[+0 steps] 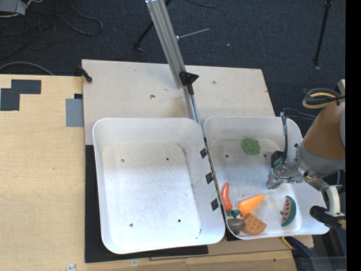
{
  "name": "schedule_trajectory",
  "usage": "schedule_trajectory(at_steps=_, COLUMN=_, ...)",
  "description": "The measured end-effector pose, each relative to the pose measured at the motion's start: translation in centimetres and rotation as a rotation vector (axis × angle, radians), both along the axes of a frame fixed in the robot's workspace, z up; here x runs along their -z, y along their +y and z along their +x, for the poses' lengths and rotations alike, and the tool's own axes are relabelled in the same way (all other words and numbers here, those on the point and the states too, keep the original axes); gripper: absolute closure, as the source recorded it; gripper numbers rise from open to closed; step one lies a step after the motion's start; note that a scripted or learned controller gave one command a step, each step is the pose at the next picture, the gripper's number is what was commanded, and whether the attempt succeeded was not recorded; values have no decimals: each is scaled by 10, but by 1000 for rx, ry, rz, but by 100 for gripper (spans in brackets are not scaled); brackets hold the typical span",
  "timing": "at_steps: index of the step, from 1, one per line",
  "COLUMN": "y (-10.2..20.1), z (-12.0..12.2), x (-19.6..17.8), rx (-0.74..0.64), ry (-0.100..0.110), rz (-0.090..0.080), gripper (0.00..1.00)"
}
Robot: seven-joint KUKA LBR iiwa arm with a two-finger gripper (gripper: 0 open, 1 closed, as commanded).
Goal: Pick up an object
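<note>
From my remote station I see the arm (324, 137) reaching in from the right, its end effector (277, 178) lowered inside the right bin (237, 126), close to that bin's right wall. I cannot tell whether it is wide or narrow; nothing is visibly held in it.

Contents of the right bin: a green leafy piece (251, 147) lies toward the far middle, left of the end effector and apart from it. An orange carrot (251, 202) lies near the front, below and left of the end effector. A red pepper (225, 196) sits against the left wall, just beside the carrot. A waffle-patterned brown piece (255, 225) and a dark brown item (237, 224) rest at the front edge, next to each other. A watermelon slice (288, 210) lies at the front right, below the end effector.

The left bin (113, 131) sits beside it on the desk (132, 86). A metal rail (166, 35) slants across the desk toward the gap between the bins.
</note>
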State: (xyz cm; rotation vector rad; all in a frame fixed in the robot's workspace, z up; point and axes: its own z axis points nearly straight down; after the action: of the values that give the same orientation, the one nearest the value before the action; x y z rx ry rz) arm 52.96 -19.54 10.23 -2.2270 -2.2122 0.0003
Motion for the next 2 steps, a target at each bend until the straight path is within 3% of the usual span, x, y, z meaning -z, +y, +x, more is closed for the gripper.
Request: schedule_trajectory(at_steps=2, y=5, z=-1, x=-90, rx=-8, ry=-5, rz=-2, gripper=100)
